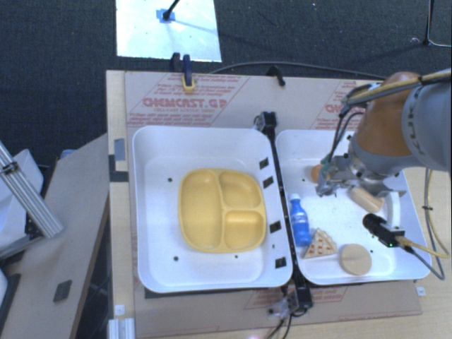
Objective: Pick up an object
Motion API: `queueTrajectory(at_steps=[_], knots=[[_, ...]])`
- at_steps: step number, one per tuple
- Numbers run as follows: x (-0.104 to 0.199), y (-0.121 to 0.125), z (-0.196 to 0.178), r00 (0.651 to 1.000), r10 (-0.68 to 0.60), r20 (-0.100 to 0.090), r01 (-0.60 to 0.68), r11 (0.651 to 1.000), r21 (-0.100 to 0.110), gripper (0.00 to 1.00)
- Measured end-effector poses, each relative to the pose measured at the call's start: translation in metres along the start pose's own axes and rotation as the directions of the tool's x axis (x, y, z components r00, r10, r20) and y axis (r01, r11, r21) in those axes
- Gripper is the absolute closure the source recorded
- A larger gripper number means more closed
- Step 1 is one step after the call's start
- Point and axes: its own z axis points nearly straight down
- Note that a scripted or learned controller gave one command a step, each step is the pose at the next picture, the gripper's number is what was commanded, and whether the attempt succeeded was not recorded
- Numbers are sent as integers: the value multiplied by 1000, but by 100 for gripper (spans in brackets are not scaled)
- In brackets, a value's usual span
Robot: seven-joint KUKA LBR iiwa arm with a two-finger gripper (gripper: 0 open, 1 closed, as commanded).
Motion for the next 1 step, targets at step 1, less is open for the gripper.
queueTrajectory(at_steps=[1], knots=[[2, 6, -64, 1000, -1, 0, 1, 1000, -4, 100]])
